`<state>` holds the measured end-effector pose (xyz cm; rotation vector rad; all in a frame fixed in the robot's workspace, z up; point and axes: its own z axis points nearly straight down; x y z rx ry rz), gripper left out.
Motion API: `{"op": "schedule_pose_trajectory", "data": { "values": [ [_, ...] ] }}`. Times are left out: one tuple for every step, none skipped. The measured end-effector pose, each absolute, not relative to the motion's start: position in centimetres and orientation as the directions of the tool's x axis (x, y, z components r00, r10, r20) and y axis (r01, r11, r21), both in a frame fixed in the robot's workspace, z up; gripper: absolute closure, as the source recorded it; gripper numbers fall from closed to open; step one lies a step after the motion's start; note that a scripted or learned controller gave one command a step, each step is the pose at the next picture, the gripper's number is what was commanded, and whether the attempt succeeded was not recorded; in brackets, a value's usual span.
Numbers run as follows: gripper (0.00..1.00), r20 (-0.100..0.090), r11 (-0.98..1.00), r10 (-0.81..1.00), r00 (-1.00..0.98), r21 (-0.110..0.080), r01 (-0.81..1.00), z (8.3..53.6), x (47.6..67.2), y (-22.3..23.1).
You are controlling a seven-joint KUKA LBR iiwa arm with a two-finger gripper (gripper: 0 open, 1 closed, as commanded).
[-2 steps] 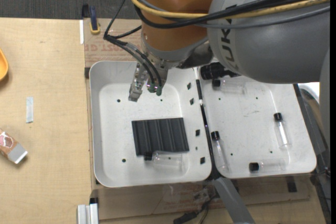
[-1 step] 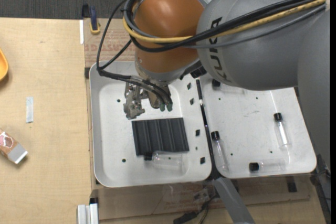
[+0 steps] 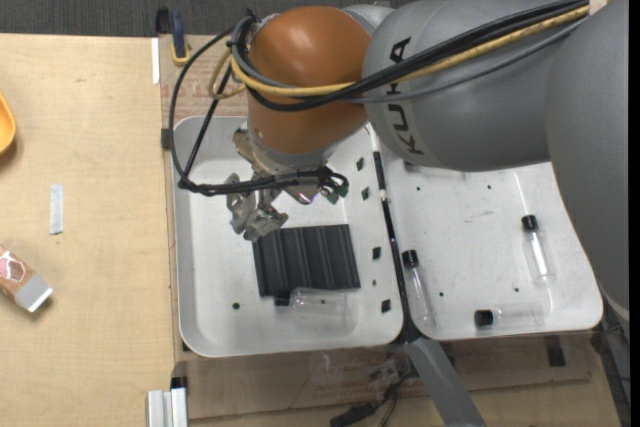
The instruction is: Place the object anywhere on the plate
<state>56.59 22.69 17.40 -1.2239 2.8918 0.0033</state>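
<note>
Orange and grey, the arm (image 3: 420, 85) reaches in from the right and covers the back of the left bin (image 3: 200, 315). Its orange band sits above the wrist, with black and yellow cables looped around it. The gripper (image 3: 255, 215) hangs low over the left bin, just beyond the far left corner of the plate (image 3: 305, 255). It is a tangle of grey metal seen from above, and I cannot tell whether it is spread or pressed together. Nothing is visibly caught in it.

The plate is black and ribbed and lies flat on the floor of the left bin, a little toward the front. A clear vial (image 3: 318, 303) with a dark cap at its left end lies on its side along the plate's near edge. It touches that edge or slightly overlaps it, and it is well apart from the gripper.

In the right bin (image 3: 470, 205) a tube (image 3: 536, 245) with a black tip lies near the right wall. A second tube (image 3: 412, 277) lies close to the left wall, and a small black piece (image 3: 483, 318) sits at the front.

On the wooden surface (image 3: 90, 115) to the left lie a small grey strip (image 3: 56, 210) and a packet (image 3: 22, 281) near the left edge.
</note>
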Motion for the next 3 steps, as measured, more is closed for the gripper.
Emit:
{"op": "schedule_pose_trajectory", "data": {
  "values": [
    [1.0, -0.006, 0.679, -0.734, -0.679, -0.001, -0.734, 20.3, 66.0, 21.8],
    [1.0, -0.004, 0.456, -0.89, -0.456, 0.0, -0.89, 11.9, 62.3, 21.3],
    [1.0, -0.004, 0.394, -0.919, -0.394, 0.001, -0.919, 9.2, 57.9, 22.2]
  ]
}}
